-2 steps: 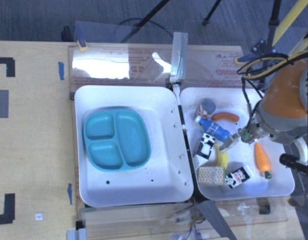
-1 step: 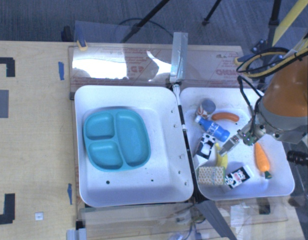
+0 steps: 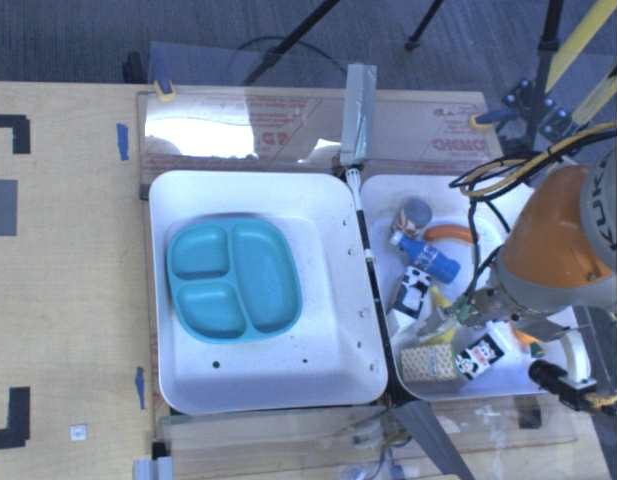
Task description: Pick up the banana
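Observation:
In the right bin (image 3: 508, 390), a small patch of yellow, which looks like the banana (image 3: 439, 332), shows among the clutter. The rest of it is hidden under the arm's wrist. My gripper (image 3: 470, 313) is low over the middle of the right bin, just right of that yellow patch and right above it or touching it. The grey wrist and orange band (image 3: 556, 230) cover what lies beneath.
Around the gripper lie a blue bottle (image 3: 431, 258), an orange item (image 3: 451, 233), a grey cap (image 3: 417, 211), a black-and-white pack (image 3: 413, 294), a tan sponge-like block (image 3: 428, 363) and a black-and-white box (image 3: 481, 356). The left bin (image 3: 328, 208) holds a teal divided plate (image 3: 233, 278).

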You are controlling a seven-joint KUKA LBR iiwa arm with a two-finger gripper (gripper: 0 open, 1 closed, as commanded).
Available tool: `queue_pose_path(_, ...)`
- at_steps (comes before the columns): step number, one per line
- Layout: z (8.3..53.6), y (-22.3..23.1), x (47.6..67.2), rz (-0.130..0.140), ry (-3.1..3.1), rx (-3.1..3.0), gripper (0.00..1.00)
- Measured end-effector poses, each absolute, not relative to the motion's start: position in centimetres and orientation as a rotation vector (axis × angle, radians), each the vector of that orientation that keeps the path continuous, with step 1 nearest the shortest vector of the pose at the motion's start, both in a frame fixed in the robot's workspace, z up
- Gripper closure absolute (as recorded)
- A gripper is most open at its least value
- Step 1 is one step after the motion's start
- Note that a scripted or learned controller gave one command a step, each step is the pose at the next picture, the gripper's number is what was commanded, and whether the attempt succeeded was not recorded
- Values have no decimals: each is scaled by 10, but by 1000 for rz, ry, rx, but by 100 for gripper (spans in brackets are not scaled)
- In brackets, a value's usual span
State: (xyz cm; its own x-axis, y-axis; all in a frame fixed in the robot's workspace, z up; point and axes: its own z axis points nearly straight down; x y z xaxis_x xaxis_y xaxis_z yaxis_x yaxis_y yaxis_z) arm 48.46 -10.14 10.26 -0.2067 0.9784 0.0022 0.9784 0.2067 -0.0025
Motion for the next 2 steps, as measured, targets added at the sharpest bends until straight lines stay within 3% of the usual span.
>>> queue_pose_path(1,112,-102,485,0,-2437,-1980,100)
queue_pose_path(2,221,-57,497,1,-2167,-2275,100)
